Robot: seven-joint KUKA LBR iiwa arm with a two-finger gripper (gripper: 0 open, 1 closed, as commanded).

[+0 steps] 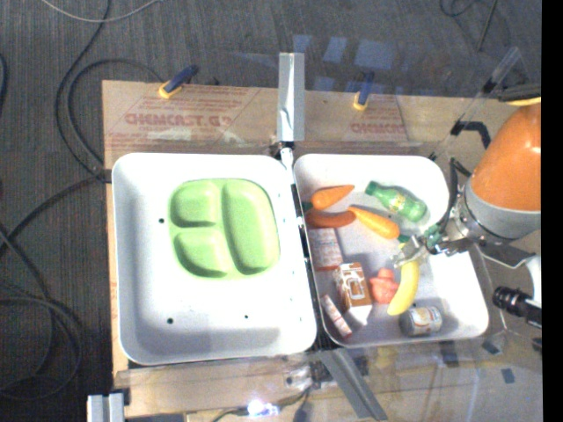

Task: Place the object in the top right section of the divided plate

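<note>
Bench, right bin: tool low over banana top end; opening and grip unclear.

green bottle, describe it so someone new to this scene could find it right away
Look in the right white bin, up by its far edge. The green bottle lies on its side there, beyond the orange carrot. It is the only green item in that bin.

Green divided plate: three sections, lying flat in left bin, well left of gripper. Banana: yellow, lying lengthwise in right bin, just below gripper.
</note>
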